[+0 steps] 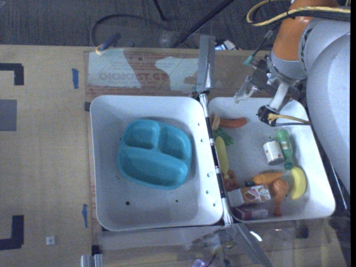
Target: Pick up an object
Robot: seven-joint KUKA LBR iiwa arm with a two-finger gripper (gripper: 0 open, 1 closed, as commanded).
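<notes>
Several toys lie in right bin (pixel 315 202) on desk (pixel 44 149): sausage (pixel 233 122), banana (pixel 299 181), white can (pixel 272 152). Jaws hover over its far rim, near sausage; spread cannot tell, nothing seen gripped. Step: approach. Next: descend squarely, straddle one toy.

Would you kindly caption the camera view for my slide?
Hand hovers at the far rim of the right bin; a blue tray lies in the left bin.
</notes>
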